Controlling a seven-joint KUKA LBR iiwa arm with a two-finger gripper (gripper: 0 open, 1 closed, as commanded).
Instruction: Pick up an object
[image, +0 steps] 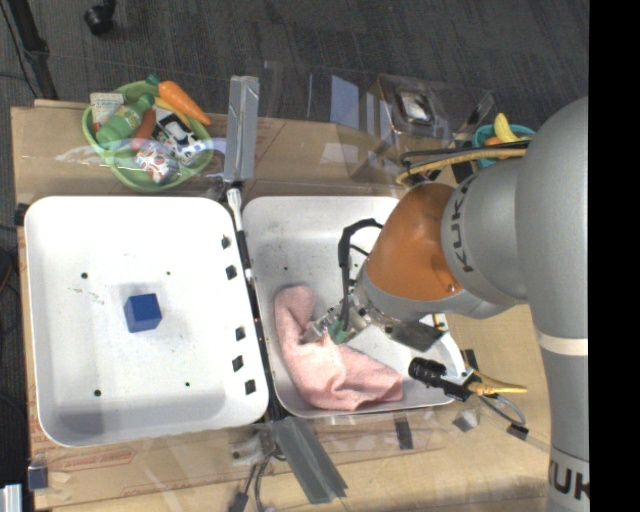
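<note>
Caught mid-grab, by the look of it. Found the grey two-finger gripper (335, 328) down low in the right-hand shallow white bin (300, 225), sitting right at the upper edge of the crumpled pink cloth towel (340, 385), touching it or as good as. Guessed the towel was the target, since it lay bunched along that bin's lower half, directly under the tool.

Couldn't tell whether the gripper was clamped on the fabric or loose. Too dark and cluttered down there, so no calling it a grasp.

To do this step well: would aim for a raised fold rather than a flat patch, pinch deep enough to catch more than one layer, then lift straight up and slowly. Would expect soft cloth to drag and slip out if only a thin edge got nipped. Would also keep clear of the bin wall.

Also spotted a small blue cube (143, 312) alone in the left-hand white bin (120, 230), well apart from the action.

Hard-to-see bits: had the big grey arm (500, 230) and its orange band (410, 250) covering much of the right bin. Couldn't make out whatever lay underneath. Couldn't sort out the green bowl (128, 178) of colourful odds and ends beyond the bins either.
</note>
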